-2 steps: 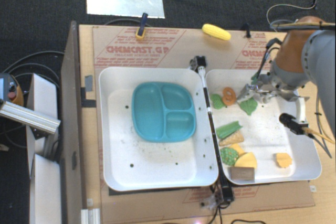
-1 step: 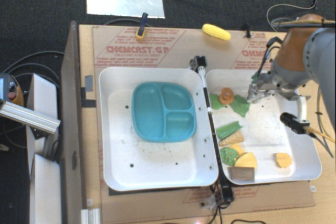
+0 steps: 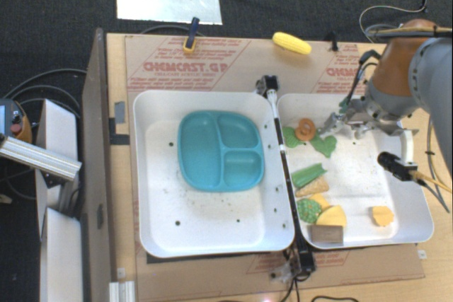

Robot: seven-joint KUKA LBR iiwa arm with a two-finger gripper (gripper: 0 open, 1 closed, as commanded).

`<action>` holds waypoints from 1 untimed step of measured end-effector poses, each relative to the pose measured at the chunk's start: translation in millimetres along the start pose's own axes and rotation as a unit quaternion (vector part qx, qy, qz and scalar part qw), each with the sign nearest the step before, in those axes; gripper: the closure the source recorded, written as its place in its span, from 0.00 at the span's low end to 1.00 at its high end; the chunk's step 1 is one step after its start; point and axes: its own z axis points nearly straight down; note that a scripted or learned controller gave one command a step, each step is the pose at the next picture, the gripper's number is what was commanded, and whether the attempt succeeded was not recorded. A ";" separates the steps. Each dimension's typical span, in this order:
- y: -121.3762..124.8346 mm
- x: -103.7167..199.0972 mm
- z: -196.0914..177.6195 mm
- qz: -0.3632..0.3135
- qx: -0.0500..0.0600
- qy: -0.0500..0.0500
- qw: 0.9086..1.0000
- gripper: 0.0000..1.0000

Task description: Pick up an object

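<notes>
My gripper (image 3: 333, 126) hangs low over the back of the right bin (image 3: 417, 219), reaching in from the right on the grey arm (image 3: 417, 78). Its tip lies between an orange round slice (image 3: 306, 129) on its left and a green leaf piece (image 3: 325, 146) just below it. Further forward in the same bin lie a green pod (image 3: 308, 174), a tan corn-like piece (image 3: 313, 187), a green broccoli floret (image 3: 308, 209), a yellow wedge (image 3: 333, 214), a brown block (image 3: 328, 234) and a small orange-yellow chunk (image 3: 382, 216). I see nothing held in the gripper.
The left bin (image 3: 159, 173) holds a teal divided plate (image 3: 220, 151). A yellow toy (image 3: 291, 43) lies on the cardboard behind the bins. A black cable part (image 3: 396, 166) hangs off the arm over the right bin. The divider rail (image 3: 280, 152) runs between the bins.
</notes>
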 end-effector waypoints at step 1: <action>-64.8 74.2 12.8 -0.001 0.006 0.003 1.000 0.00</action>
